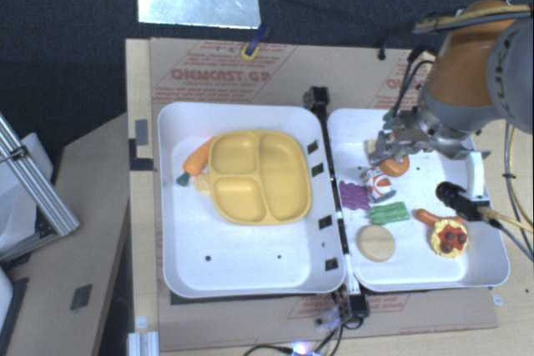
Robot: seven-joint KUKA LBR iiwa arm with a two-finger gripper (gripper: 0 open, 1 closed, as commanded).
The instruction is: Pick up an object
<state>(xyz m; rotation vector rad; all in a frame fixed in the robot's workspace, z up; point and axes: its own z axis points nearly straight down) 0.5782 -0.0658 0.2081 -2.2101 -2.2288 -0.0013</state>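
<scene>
We had our end effector [390, 147] down low in the right bin [492, 263], hovering right over a small orange piece [394, 166] near the bin's upper middle, and honestly we could not tell whether it was open or closed, because the wrist and the cabling covered that spot. Nothing looked lifted, so we judged the pick as not yet done: the approach was made, the grasp and the raise were still to come. The other candidates lay untouched nearby (plenty to choose from): a purple piece [354, 196], a green piece [388, 213], a round tan disc [375, 243], and a yellow piece with red dots [450, 237] toward the bin's right. Over in the left bin [179, 263] sat a yellow divided plate [254, 177] with a toy carrot [198, 157] just beside its left edge, well apart from where we were working.
</scene>
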